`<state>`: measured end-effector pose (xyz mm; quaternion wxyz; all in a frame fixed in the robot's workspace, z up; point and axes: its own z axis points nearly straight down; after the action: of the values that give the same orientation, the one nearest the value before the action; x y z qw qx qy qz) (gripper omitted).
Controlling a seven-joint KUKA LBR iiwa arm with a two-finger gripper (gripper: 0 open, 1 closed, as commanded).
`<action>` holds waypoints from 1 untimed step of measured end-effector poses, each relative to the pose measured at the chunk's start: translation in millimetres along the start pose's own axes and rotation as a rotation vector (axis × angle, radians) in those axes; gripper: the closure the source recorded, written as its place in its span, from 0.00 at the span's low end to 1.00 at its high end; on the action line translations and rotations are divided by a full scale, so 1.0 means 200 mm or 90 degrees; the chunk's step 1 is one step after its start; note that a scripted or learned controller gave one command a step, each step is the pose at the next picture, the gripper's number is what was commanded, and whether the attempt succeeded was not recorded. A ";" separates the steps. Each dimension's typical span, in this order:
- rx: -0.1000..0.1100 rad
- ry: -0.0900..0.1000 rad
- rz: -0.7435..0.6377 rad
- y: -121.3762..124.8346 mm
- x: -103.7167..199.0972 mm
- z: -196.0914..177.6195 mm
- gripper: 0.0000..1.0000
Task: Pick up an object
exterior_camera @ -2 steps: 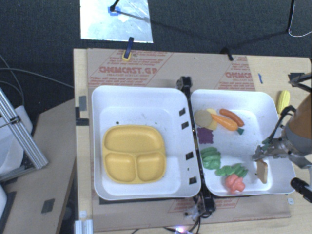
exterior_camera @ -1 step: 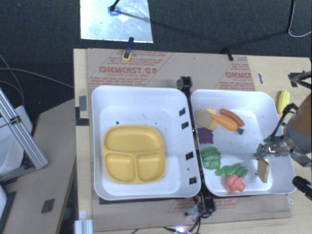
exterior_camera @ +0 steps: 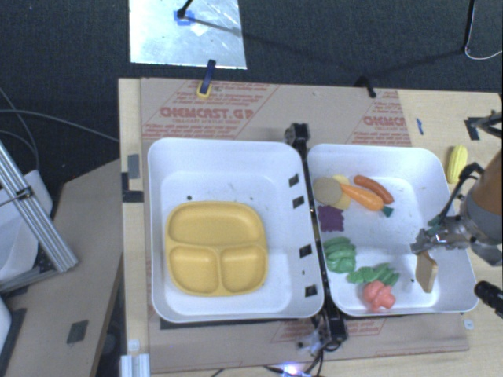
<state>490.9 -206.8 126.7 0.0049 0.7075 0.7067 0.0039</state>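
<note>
The right bin [exterior_camera: 409, 159] holds several toy foods. An orange carrot [exterior_camera: 363, 197] and a red sausage [exterior_camera: 373, 187] lie at the back, beside a tan round piece [exterior_camera: 327, 191] and purple grapes [exterior_camera: 332, 219]. Green pieces [exterior_camera: 339, 254] [exterior_camera: 376, 273] and a red strawberry-like piece [exterior_camera: 379, 295] lie at the front. My gripper [exterior_camera: 428, 244] hangs over the bin's right side, just above a tan wedge [exterior_camera: 427, 273]. I cannot tell whether the wedge touches the gripper.
The left bin [exterior_camera: 228, 155] carries a yellow divided plate [exterior_camera: 217, 247]. A yellow corn cob [exterior_camera: 457, 162] lies outside the right bin's far right rim. A black divider [exterior_camera: 308, 210] runs between the bins.
</note>
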 end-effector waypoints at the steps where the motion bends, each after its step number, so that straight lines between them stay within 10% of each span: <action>1: -0.001 0.000 0.000 0.00 0.00 -0.05 1.00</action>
<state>491.8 -206.7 136.2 0.0054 0.7076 0.7066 0.0049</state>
